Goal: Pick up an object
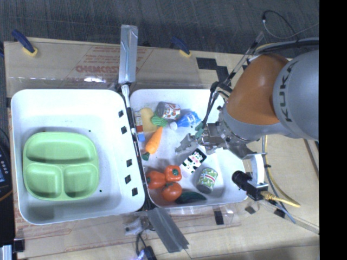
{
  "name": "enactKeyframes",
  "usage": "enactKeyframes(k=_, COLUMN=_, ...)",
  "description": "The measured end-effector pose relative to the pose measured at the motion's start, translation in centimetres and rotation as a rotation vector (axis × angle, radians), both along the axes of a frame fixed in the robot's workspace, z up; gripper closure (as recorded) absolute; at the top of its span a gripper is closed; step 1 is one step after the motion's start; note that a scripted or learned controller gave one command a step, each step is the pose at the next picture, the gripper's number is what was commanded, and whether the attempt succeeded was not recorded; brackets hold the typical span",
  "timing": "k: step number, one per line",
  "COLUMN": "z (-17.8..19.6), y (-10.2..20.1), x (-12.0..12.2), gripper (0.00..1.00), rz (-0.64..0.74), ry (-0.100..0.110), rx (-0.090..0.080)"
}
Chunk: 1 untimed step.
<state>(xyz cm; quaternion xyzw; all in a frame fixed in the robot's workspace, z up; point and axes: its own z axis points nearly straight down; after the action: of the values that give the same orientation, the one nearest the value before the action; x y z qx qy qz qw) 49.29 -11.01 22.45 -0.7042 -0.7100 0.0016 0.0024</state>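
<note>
Hovering low in the right bin (162,203), the pincer (191,142) sits mid-bin; can't tell if it is open or closed. Nearest object is the domino card (193,159), just below and touching or nearly so, long axis running lower-left to upper-right. Can (207,179) lies further down-right, carrot (154,140) to the left, pointing down-left.

I'm seeing even, bright overhead light, a touch cool. The white bins (70,99) glare a little along their rims, and the arm (271,99) drops a soft shadow beneath it. Focus is slightly soft everywhere, the picture grainy, the dark floor (162,4) dim.
</note>
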Motion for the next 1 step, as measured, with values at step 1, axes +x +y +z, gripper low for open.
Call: enactKeyframes(k=1, z=-2.55, y=-4.51, x=2.05, gripper=0.00, rz=0.118, ry=-0.004, rx=-0.001)
